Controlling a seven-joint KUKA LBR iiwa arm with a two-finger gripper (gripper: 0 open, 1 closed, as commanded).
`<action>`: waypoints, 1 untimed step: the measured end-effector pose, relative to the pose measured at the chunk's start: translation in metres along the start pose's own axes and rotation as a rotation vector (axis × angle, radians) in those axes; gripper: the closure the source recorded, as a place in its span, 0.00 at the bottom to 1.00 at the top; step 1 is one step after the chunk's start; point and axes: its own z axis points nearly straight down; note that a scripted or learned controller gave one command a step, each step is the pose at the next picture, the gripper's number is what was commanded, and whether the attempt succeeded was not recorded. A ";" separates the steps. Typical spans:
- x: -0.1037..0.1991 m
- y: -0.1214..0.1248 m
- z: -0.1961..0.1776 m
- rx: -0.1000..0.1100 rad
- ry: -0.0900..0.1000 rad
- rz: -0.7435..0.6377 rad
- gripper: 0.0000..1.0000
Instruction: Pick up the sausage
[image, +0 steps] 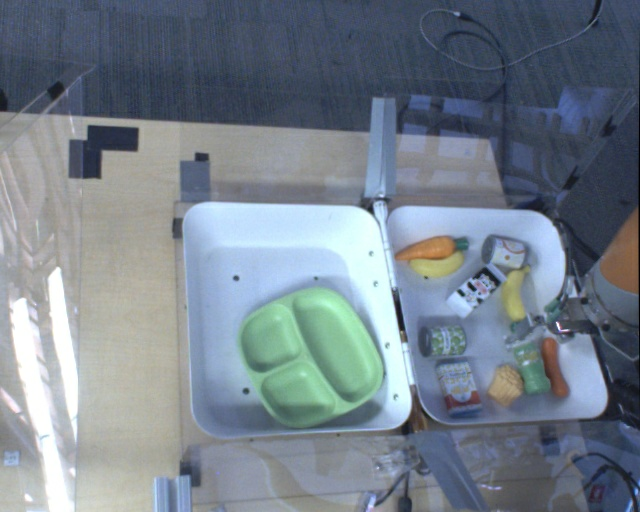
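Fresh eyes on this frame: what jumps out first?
The big green divided plate in the left bin stands out first, lying alone there. Next is the clutter in the right bin: a carrot over a banana at the top, a can mid-bin, and the reddish sausage near the right wall. The gripper sits just above the sausage at the bin's right edge.

Arm (618, 285) cut off by right edge; I see only orange band and bit of grey. Gripper (545, 325) small, blurry; can't tell finger state from here. Sausage (555, 368) near right wall of right bin (500, 217); contact with gripper unclear. Labels on can (443, 340) and carton (474, 289) too small to read. Cable (480, 40) at far side cut off by top edge.
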 end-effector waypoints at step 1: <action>-0.005 0.011 -0.029 -0.002 -0.001 -0.040 0.00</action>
